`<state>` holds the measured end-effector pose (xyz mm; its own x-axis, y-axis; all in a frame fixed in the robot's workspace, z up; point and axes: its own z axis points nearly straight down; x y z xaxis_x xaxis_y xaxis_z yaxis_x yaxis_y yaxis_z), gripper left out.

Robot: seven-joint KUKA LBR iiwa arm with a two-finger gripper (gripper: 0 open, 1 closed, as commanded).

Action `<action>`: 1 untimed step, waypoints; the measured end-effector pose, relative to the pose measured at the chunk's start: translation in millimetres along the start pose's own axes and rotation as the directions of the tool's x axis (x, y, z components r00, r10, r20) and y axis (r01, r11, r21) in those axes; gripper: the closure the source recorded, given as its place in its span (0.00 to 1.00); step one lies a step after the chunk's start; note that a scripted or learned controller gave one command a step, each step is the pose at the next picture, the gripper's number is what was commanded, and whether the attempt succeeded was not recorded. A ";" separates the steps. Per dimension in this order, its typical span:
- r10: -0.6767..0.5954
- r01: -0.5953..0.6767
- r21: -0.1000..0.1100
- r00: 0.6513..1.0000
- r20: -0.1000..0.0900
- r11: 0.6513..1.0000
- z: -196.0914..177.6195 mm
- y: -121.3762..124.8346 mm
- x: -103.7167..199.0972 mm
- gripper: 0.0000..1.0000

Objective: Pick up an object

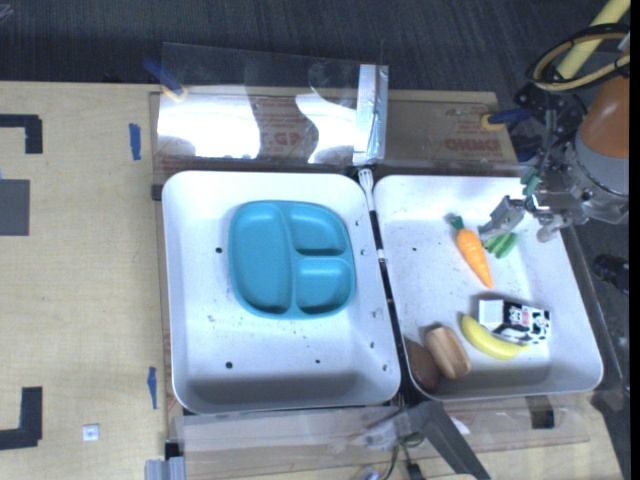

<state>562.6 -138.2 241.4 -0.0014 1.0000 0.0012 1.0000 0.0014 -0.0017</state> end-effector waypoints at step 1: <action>-0.026 0.026 0.008 1.000 -0.001 1.000 84.5 35.5 9.0 0.00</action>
<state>598.0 -129.0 156.8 -0.0270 0.9996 0.0024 0.9996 0.0270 -0.0097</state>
